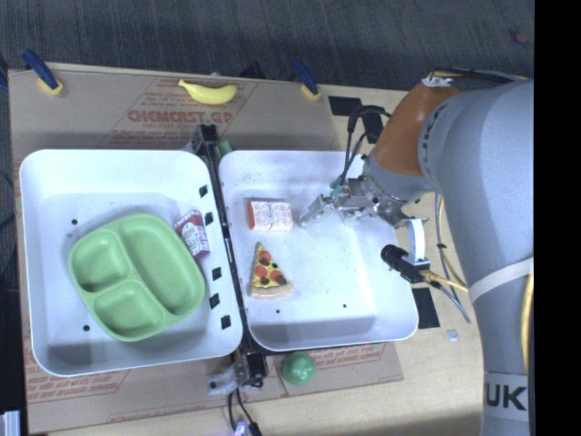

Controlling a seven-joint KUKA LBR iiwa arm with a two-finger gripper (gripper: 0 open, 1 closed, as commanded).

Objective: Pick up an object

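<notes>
Green and three-part, a divided plate [136,273] lies in the left bin [36,243], with a small red-and-white packet [192,232] just off its right edge. Beyond the bins, a yellow banana [208,90] rests on the cardboard. In the right bin [381,312] a white and orange box [270,214] sits far of a pizza slice [269,272]. Right of the box the gripper [318,209] hangs low; whether it is wide or narrow cannot be told. Near the bins lies a green ball [297,368].
</notes>
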